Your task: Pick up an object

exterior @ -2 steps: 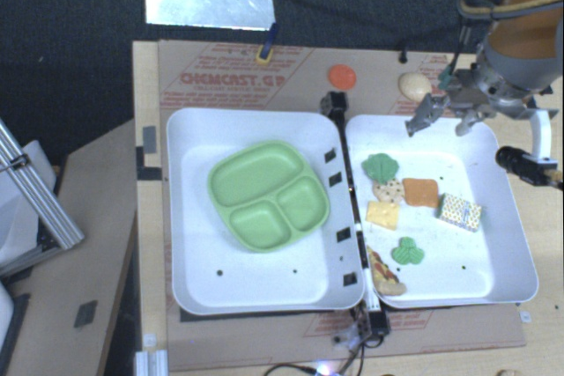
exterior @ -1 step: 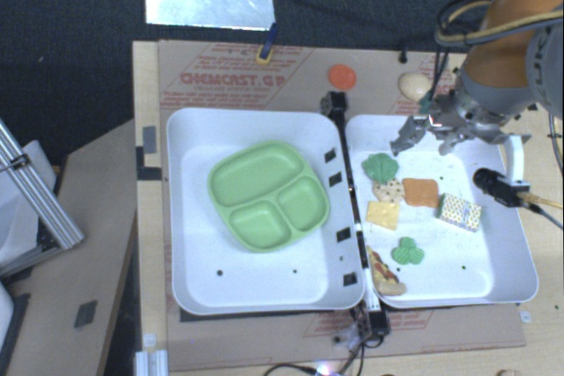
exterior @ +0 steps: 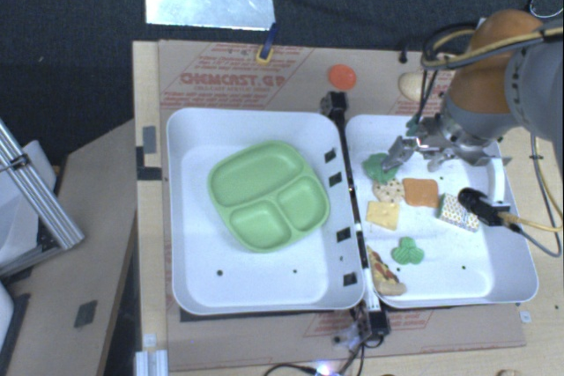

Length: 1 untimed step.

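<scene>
Now we are reaching for the dark green piece near the right bin's upper-left corner; the pincer is hovering just beside it, seemingly spread and gripping nothing; we are centring before closing, avoiding the neighbouring orange square.

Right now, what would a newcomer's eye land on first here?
The light green divided plate lying alone in the left bin. Next, the grey arm reaching in from the right, its pincer low over a green toy in the right bin, with small play-food pieces scattered nearby.
</scene>
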Motion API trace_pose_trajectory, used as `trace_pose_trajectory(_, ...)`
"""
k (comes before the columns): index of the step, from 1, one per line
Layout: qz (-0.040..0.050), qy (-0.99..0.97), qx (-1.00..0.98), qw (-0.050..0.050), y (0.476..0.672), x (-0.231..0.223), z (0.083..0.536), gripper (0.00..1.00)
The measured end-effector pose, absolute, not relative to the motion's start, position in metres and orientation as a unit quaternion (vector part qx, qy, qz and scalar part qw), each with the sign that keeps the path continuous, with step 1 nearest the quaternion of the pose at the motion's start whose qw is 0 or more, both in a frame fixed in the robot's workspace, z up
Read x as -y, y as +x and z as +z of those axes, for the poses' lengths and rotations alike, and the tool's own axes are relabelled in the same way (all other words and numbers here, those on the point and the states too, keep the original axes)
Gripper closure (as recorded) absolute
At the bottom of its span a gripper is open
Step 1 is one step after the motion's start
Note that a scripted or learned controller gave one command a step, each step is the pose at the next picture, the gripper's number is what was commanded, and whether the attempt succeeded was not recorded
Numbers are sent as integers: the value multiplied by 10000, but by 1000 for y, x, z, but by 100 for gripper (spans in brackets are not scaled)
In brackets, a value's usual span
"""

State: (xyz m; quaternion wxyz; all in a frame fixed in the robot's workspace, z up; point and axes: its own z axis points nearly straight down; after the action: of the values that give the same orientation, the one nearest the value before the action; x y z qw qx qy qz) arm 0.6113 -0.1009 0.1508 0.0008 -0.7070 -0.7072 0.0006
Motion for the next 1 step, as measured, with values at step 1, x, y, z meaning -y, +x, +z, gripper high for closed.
trace_pose_trajectory(1,12,-7070,7073,19,603,103,92,0)
